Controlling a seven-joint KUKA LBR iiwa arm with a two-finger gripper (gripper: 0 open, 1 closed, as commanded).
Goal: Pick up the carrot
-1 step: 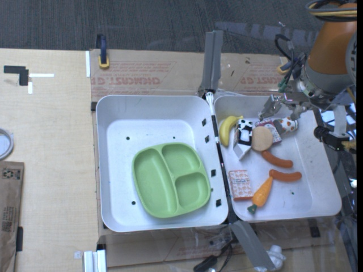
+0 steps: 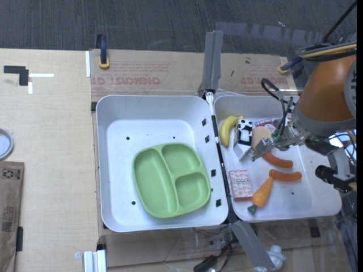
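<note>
Even, diffuse light from overhead fills the scene, bright but not harsh. The two shallow white plastic bins (image 2: 108, 152) reflect it strongly and look nearly washed out, with soft grey shading along their inner walls. The pale green three-compartment plastic plate (image 2: 170, 180) casts only a faint shadow. Focus is fairly sharp at centre; the near right corner looks murky and slightly blurred.
</note>
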